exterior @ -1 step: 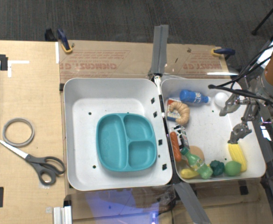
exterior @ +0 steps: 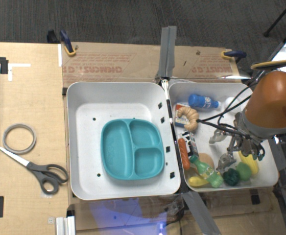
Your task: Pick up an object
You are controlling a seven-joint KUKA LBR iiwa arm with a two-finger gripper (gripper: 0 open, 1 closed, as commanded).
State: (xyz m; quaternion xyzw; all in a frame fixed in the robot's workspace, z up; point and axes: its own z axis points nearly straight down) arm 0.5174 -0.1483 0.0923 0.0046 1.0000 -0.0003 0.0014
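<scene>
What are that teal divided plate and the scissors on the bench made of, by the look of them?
Teal divided plate: probably moulded plastic, with an even colour, soft sheen and rounded compartment edges. Scissors: blades look like bare metal, pale and shiny; the dark grey handles look like plastic, though rubber coating can't be ruled out.

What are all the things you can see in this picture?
Bins: two, white, side by side on the bench.
Divided plate: one, teal, in the left bin.
Bottle: one, blue, back of the right bin.
Croissant toy: one, tan, right bin.
Carrot toy: one, orange, right bin by the left wall.
Toy foods: several, green and yellow, front of the right bin.
Scissors: one, grey handles, bench left.
Tape roll: one, grey, above the scissors.
Clamps: two, blue, on the cardboard's back edge.
Arm: one, grey and orange, over the right bin.
Claw: one, metal, above the toy foods.
</scene>
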